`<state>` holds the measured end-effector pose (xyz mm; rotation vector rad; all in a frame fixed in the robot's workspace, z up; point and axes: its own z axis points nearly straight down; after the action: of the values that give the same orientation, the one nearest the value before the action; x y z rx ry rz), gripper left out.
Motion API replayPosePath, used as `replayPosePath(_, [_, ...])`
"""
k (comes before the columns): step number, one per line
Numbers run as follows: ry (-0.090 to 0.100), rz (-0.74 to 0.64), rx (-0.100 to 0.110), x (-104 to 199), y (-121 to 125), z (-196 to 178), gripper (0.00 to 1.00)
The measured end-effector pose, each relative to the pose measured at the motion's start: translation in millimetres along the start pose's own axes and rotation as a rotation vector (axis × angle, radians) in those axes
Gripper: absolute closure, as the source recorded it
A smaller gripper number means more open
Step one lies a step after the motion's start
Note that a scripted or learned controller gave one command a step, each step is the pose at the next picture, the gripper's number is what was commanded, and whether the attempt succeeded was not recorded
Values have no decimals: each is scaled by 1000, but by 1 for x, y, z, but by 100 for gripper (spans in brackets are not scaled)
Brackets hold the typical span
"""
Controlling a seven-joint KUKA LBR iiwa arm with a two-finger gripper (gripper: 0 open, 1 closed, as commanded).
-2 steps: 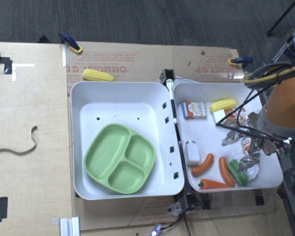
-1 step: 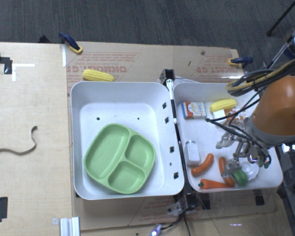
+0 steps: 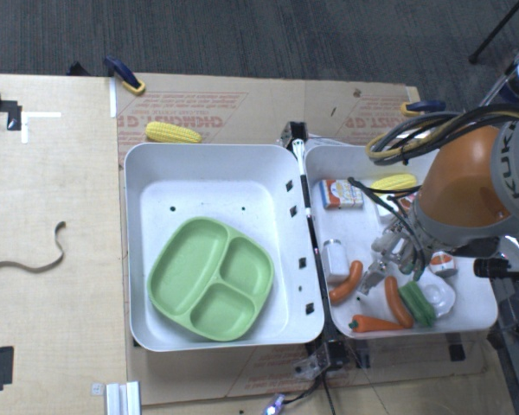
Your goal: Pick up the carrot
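The carrot (image 3: 376, 323) is orange with a small green top and lies flat along the front wall of the right bin (image 3: 467, 318). My gripper (image 3: 383, 262) hangs low over the middle of that bin, just behind and slightly right of the carrot and apart from it. Nothing can be seen held in the gripper. A reddish sausage (image 3: 347, 283) lies just left of it. Beneath its right side are a short orange piece (image 3: 397, 302) and a green vegetable (image 3: 416, 305).
The right bin also holds a red and white box (image 3: 341, 194), a corn cob (image 3: 394, 181), a white can (image 3: 333, 258) and a clear wrapped item (image 3: 438, 296). A green divided plate (image 3: 211, 277) sits in the left bin (image 3: 156, 171). Another corn cob (image 3: 173, 132) lies behind it.
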<state>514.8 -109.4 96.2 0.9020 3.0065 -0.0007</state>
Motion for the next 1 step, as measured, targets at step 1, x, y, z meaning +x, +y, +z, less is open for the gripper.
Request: replayPosePath(1, [0,210,1,-9,-80,-112,0])
